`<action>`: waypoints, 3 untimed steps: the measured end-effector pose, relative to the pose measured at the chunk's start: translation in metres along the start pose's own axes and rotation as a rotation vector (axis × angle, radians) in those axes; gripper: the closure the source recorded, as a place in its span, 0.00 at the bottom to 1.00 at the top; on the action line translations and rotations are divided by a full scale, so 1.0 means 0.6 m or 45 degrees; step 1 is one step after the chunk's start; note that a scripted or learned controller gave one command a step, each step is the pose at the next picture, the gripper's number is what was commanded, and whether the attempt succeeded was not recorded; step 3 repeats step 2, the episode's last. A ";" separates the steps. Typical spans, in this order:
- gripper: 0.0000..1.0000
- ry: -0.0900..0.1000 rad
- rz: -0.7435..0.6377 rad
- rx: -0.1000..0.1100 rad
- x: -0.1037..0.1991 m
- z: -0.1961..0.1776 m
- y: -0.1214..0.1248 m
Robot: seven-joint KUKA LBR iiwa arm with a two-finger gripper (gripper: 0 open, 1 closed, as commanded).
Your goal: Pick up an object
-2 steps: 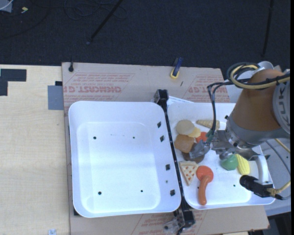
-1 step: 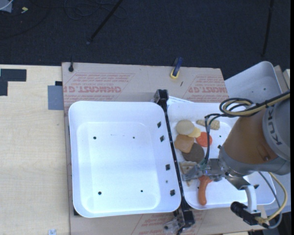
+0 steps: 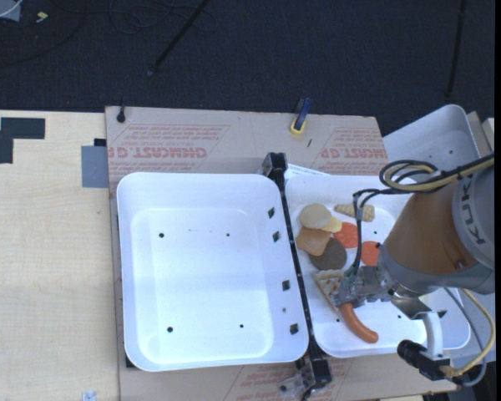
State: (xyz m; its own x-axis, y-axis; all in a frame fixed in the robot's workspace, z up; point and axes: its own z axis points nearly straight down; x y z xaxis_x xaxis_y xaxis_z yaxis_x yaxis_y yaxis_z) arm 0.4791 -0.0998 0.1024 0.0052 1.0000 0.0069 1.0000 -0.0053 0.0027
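My gripper point(image 3: 348, 295) is down in the right bin point(image 3: 376, 353), just above an orange sausage-shaped object point(image 3: 359, 323) and beside a tan waffle-like piece point(image 3: 326, 284). A pile of toy food lies behind it: a pale yellow round point(image 3: 315, 216), a brown piece point(image 3: 313, 241), a dark grey lump point(image 3: 329, 256), a red-orange piece point(image 3: 347, 236) and a small tan item point(image 3: 356, 211). The arm's orange band point(image 3: 430, 232) covers the bin's right part. Nothing shows between the fingers.
The left bin point(image 3: 134, 224) lies beside the right one, split from it by a black clip bar point(image 3: 288, 257). Both rest on a cardboard sheet point(image 3: 192, 140) with a blue-yellow clamp point(image 3: 300, 117) at its back edge. Cables loop over the arm.
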 end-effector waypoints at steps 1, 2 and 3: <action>1.00 -0.007 -0.008 0.006 0.029 -0.045 -0.006; 1.00 -0.004 -0.024 -0.011 0.203 -0.146 0.182; 1.00 -0.004 -0.024 -0.011 0.203 -0.146 0.182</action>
